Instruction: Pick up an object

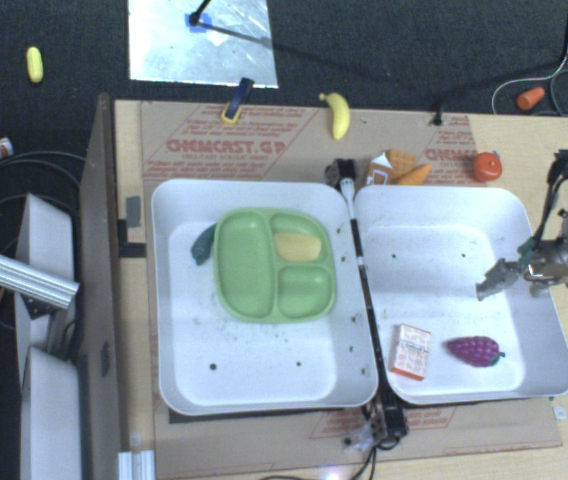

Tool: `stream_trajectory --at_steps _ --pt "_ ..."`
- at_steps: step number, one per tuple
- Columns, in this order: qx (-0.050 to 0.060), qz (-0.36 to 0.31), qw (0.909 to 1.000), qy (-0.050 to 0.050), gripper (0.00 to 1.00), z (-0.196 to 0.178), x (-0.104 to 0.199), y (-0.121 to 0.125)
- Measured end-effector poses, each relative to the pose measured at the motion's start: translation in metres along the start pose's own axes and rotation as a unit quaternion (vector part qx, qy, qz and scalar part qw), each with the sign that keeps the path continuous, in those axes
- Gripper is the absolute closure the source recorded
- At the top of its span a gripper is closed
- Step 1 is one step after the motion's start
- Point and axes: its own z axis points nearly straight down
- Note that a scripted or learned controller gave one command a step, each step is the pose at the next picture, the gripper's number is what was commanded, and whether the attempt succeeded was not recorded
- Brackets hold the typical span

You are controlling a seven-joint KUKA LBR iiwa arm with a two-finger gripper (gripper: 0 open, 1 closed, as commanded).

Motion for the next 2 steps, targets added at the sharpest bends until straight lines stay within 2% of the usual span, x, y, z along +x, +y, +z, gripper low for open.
stream_trajectory --at_steps 1,2 --pt "0.001 -0.002 1.0000 0.001 0.00 0.039 0.036 -0.011" --pt "0.000 0.002 1.0000 0.000 0.00 0.135 -0.007 -0.011"
